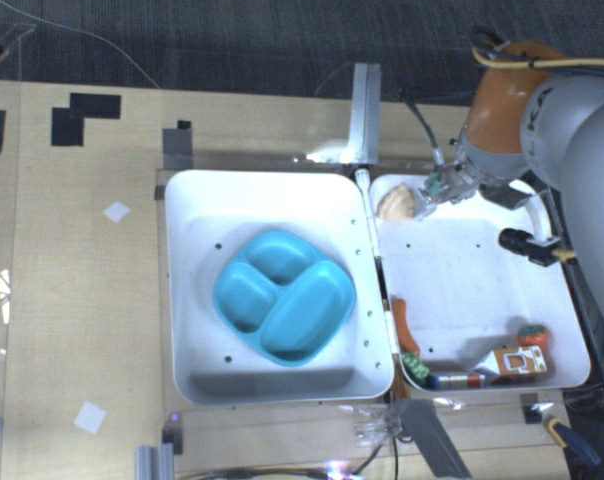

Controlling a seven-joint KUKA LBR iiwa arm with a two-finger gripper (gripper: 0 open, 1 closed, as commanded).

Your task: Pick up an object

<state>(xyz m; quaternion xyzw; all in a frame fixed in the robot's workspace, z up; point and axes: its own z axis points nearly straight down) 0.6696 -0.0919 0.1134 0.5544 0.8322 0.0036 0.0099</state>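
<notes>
Along the right bin's (482, 258) near edge lie a small carton (520, 362), a marker (452, 379) and an orange carrot-like piece (403, 326). Far corner: a pale, blurred lump (394, 203), the gripper (434, 190) just beside it; its fingers' state I cannot tell. A blue divided plate (284, 295) sits in the left bin (192, 268).

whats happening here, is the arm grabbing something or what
The grey and orange arm reaches in from the right, with its gripper low over the back left corner of the right bin, right next to a pale tan object. Nothing is visibly held. More small items lie along that bin's front edge. The left bin holds a blue divided tray.
</notes>
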